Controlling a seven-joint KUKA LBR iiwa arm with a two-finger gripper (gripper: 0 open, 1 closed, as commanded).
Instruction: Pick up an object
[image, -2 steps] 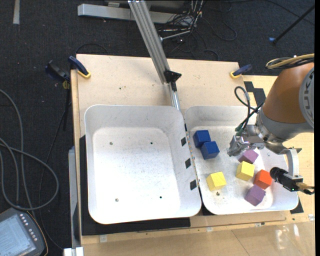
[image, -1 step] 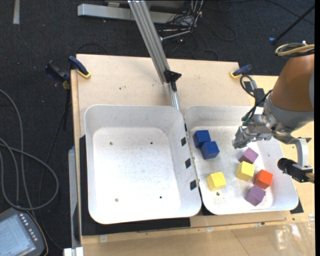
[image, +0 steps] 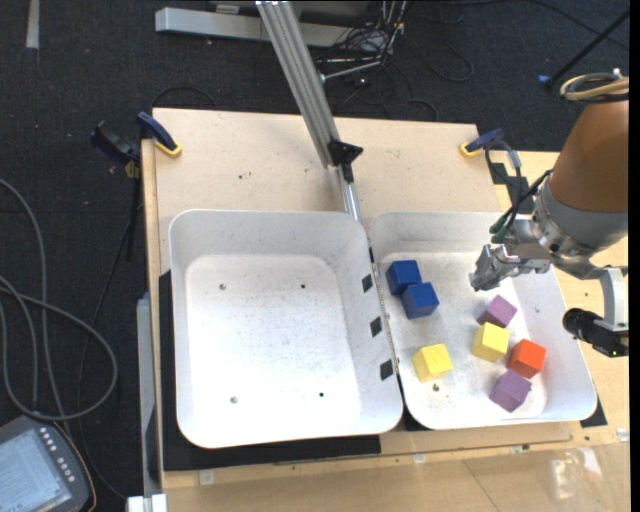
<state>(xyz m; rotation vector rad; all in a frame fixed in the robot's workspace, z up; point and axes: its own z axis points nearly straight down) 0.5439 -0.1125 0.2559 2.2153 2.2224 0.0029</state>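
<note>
Two-finger gripper (image: 490, 274) hovers in right white bin (image: 560, 405), above small purple cube (image: 497, 311); jaw state can't tell, nothing visibly held. Center over cube, descend straight, avoid adj. yellow cube (image: 490, 342).

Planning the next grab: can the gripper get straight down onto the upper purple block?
Probably yes: the gripper hangs just above the upper purple block, whose top is uncovered, though a yellow block crowds it.
</note>
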